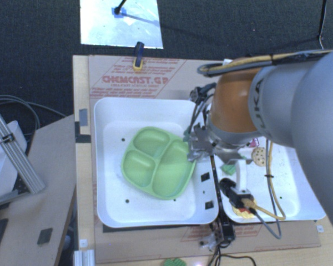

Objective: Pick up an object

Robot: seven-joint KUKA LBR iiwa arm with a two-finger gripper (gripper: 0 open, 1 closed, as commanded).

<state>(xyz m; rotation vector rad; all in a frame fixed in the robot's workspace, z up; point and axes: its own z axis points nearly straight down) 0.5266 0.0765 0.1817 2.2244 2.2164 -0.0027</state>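
Claw [192,148] of your grey arm hangs low over the right rim of a light-green, three-compartment plastic plate [156,162] — open or clenched, you cannot tell from above. That plate lies flat in the left white bin [114,206]. A small speckled, cookie-like round piece [259,157] rests in the right white bin [291,195], beside the wrist.

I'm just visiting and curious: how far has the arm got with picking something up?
Nothing looks lifted yet. The green plate lies flat in the left bin. The arm's wrist hangs over that plate's right edge, hiding the gripper. A cookie-like piece sits in the right bin. Grasping and lifting remain.
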